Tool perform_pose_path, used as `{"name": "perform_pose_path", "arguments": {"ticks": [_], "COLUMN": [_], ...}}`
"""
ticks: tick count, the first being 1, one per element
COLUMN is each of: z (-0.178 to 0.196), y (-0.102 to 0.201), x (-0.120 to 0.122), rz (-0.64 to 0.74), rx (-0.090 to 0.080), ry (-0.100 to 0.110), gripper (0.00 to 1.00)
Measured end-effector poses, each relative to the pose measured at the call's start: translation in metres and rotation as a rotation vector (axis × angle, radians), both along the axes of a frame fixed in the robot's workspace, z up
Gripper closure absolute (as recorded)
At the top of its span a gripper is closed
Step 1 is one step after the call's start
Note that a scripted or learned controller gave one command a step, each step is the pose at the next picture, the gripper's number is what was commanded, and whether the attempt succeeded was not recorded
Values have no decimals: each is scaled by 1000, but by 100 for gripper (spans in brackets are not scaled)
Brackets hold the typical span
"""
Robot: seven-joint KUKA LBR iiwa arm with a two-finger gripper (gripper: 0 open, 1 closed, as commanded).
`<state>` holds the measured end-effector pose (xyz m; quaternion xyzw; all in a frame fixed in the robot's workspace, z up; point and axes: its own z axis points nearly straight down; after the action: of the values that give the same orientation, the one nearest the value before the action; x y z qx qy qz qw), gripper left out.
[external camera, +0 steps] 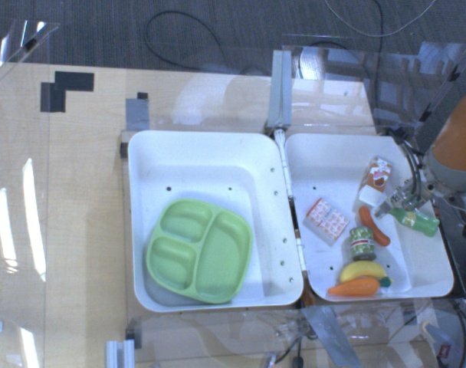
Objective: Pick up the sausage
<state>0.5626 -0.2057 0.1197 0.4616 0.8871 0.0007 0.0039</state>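
— Where do we find the small orange-red toy sausage [375, 228]?

— We see it in the right-hand shallow white bin [336, 159], lying at a slant near that bin's right side, just right of the little green-lidded jar [362, 243]. Its upper end sits just below the metal two-finger gripper [402, 199].

— And what can we say of the gripper?

— It hangs low over the bin's right part, beside the green plastic bottle [414, 220]. We cannot tell how it is set; it is too small and cluttered there. We see nothing lifted by it.

— What else do we see?

— In the same bin, a pink-and-white checked box [326, 221], a red-and-white packet [378, 174], a yellow toy banana [363, 270] and an orange toy carrot [355, 287] at the near edge. In the left-hand white bin [202, 156] lies a light green divided plastic tray [199, 250].
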Motion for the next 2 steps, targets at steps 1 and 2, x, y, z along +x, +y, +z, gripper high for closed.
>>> {"name": "perform_pose_path", "arguments": {"ticks": [1,2], "z": [-31,-30], "y": [107,105], "x": [-29,-28], "rz": [250,248], "rx": [2,-1], "ry": [-5,-8], "gripper": [100,0]}}
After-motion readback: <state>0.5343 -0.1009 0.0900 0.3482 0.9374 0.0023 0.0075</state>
